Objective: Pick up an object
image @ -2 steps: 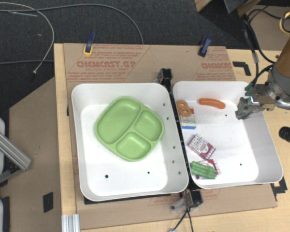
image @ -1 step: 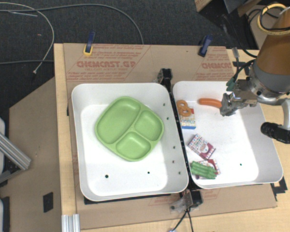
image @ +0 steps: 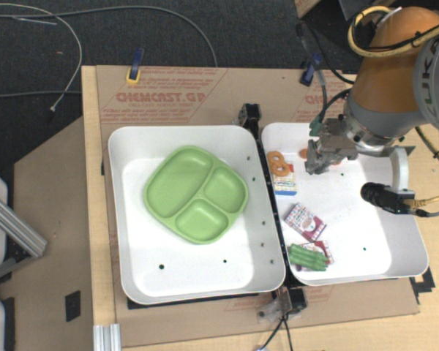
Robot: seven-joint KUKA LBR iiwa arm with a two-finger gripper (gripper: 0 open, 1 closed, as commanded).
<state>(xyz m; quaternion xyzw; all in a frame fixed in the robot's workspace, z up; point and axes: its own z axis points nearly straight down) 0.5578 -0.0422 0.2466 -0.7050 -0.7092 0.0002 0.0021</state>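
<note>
The arm (image: 395, 57) is reaching over the right bin (image: 373, 262), its gripper (image: 318, 161) hovering near the pretzel packet (image: 280, 168); whether it is open, I cannot tell. The green plate (image: 196, 194) is lying in the left bin (image: 132, 269). A pink wrapper (image: 304, 221) and green packet (image: 307, 257) are sitting close by, crowding nothing.

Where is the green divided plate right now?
The green divided plate lies in the left bin, roughly central, apart from the small items in the right bin.
</note>
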